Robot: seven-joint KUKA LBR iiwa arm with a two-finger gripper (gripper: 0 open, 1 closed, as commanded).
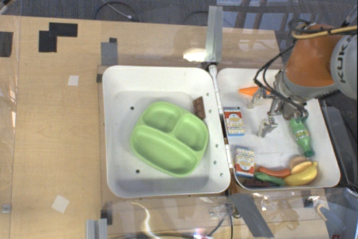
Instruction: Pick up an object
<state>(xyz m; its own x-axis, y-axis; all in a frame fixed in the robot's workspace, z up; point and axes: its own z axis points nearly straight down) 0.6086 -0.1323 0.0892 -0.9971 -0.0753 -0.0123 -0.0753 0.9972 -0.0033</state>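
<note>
You have the grey arm with its orange band [313, 61] reaching in from three o'clock, and its two-finger gripper [268, 125] hangs over the middle of the right-hand shallow white bin [330, 148]. Its metal fingers [264, 129] point down toward the bin floor with a narrow gap between them, and you can see nothing caught in that gap.

Around the gripper: a green plastic bottle [301, 137] lies just beside it at three o'clock, and a small orange carrot-shaped piece [248, 90] sits at eleven o'clock. A small printed carton [234, 123] lies at nine o'clock against the bin's inner wall, and a second small printed box [244, 161] lies at seven o'clock. At five o'clock, along the bin's near edge, you find a yellow toy banana [302, 174] touching a red-orange toy pepper [273, 172].

In the left-hand white bin [120, 98], a lime-green divided plastic plate [169, 137] rests in the middle, with a small brown block [198, 107] touching its rim at one o'clock.
</note>
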